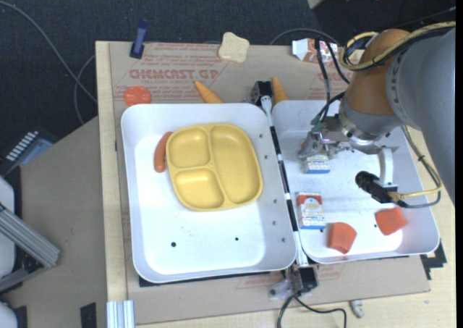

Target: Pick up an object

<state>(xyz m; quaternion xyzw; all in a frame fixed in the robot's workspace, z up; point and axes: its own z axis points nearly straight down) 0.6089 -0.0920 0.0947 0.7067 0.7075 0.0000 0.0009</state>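
left bin [145, 174]: yellow tray [214, 166] fills the middle, sausage [160, 153] at its left – front floor open | right bin [427, 236]: arm [376, 80] over the back, cartons [311, 211] and orange blocks [341, 237] – centre strip open

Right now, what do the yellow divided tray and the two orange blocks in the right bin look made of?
Yellow divided tray: likely moulded plastic, smooth with a slight sheen, rounded compartment ridges. Orange blocks: matte, uniform colour, soft-edged; could be foam or plastic, the look leaves it open.
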